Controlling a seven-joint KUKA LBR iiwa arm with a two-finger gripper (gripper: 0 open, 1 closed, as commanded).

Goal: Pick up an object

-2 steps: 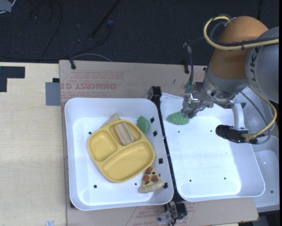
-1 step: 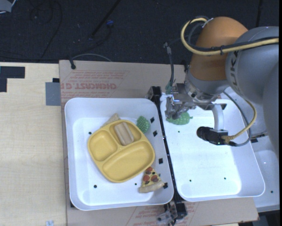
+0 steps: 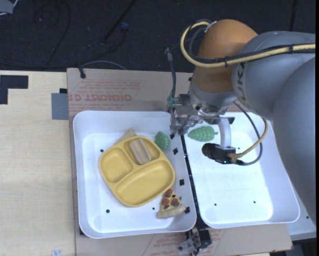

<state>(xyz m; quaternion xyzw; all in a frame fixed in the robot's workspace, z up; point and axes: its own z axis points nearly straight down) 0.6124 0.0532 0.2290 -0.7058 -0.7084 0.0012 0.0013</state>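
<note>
My gripper [image 3: 177, 126] hangs low over the divider between the two bins, at their far end. A green leafy toy [image 3: 161, 140] lies in the left bin just left of and below it. A second green toy [image 3: 202, 133] lies in the right bin just to the gripper's right, partly under the wrist. Nothing shows between the gripper's tips. In the left bin a yellow divided plate [image 3: 119, 167] carries a tan bread-like piece [image 3: 140, 151] in its upper compartment. A toy pizza slice [image 3: 170, 205] rests near that bin's front right corner.
The left bin [image 3: 87, 196] and right bin [image 3: 266, 207] share a raised middle wall [image 3: 190, 188]. A black piece on a yellow cable [image 3: 217, 153] hangs over the right bin. The arm's large grey body [image 3: 282, 89] covers the right bin's far right side.
</note>
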